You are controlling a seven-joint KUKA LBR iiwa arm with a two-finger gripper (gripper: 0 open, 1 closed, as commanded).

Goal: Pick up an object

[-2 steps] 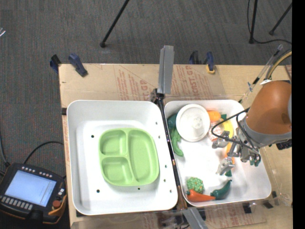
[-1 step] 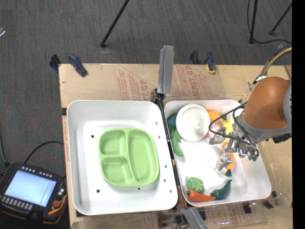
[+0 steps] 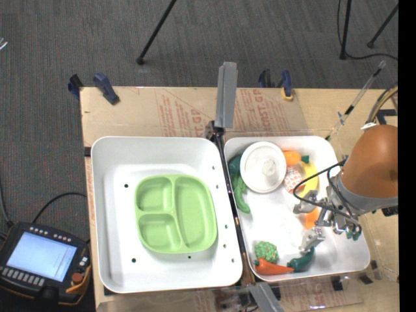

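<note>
Gripper (image 3: 314, 238) hangs low in the right bin (image 3: 351, 265), just above a dark green toy vegetable (image 3: 303, 260) lying near the bin's front edge. Whether it is spread or pinching cannot be told. Broccoli (image 3: 265, 250) and carrot (image 3: 273, 267) lie just to its left.

Green tray (image 3: 176, 214), white bins (image 3: 107, 174), orange-banded arm (image 3: 372, 164).

Even overhead light, soft shadows, slightly grainy
</note>
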